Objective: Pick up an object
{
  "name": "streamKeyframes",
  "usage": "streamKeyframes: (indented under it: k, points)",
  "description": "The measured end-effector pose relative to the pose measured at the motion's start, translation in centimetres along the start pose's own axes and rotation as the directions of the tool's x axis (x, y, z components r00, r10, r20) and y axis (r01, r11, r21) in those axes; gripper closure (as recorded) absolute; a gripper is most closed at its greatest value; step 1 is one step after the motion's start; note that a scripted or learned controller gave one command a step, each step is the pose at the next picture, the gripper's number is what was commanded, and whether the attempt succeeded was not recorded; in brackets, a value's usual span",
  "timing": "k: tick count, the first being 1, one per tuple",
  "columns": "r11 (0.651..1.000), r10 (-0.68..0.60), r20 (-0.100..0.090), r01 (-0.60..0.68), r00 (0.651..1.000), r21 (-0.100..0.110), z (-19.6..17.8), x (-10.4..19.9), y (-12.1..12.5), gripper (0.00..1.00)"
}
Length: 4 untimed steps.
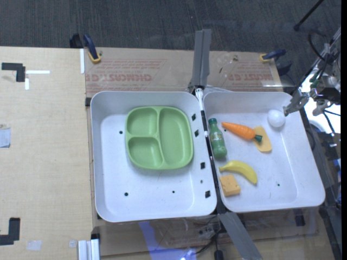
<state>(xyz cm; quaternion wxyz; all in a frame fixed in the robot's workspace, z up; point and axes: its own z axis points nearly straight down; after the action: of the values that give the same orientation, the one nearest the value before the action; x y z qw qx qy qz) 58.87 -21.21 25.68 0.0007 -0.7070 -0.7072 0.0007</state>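
With nothing yet chosen, I judge the carrot [239, 130], lying just right of the green bottle [218, 138] in the right bin [303, 172], the easiest pick: descend over its middle, fingers across its width. My gripper [295, 103] hovers beyond the carrot at the bin's far right corner, beside the white ball [276, 118]; whether it is spread or clenched I cannot tell, and I see nothing in it.

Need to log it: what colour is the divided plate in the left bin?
Light green plate, plain in the camera view.

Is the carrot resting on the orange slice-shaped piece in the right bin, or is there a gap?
Touching. The camera view shows the carrot's green end overlapping the pale orange slice, with no white bin floor between them.
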Motion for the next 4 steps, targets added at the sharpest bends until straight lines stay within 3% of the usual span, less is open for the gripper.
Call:
streamKeyframes:
  k: [1, 2, 3, 4]
  points:
    - [1.0, -0.005, 0.0, 0.005, 1.0, 0.0, 12.9, 4.5, 4.8, 0.0]
    - [0.972, 0.237, 0.001, -0.237, 0.972, -0.001, 12.7, 8.0, 6.6, 0.0]
    - [0.986, 0.165, 0.0, -0.165, 0.986, -0.001, 16.5, 10.1, 3.1, 0.0]
    - [0.999, 0.05, 0.001, -0.05, 0.999, 0.0, 15.6, 11.6, 2.5, 0.0]
